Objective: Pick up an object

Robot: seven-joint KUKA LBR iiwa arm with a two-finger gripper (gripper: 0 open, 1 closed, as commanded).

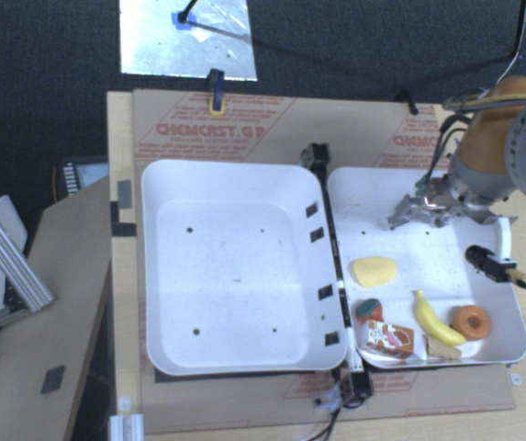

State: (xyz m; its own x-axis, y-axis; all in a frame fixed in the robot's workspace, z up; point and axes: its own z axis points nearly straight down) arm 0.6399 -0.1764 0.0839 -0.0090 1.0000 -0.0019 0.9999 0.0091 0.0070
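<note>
My gripper (400,218) hangs over the back part of the right bin (354,191), above bare bin floor and apart from every object. A pale yellow rounded piece (374,271) lies a little in front of it, near the bin's middle. Toward the front lie a banana (433,317), an orange ring-shaped toy (471,322), a small red and green piece (368,310) and a flat printed packet (391,339). A tan slab (442,347) rests under the banana's front end.
The left bin (235,265) sits beside the right one, with a black divider strip (329,246) between them. Both stand on a cardboard sheet (244,127). A foil-like square (187,24) lies beyond the bench.
</note>
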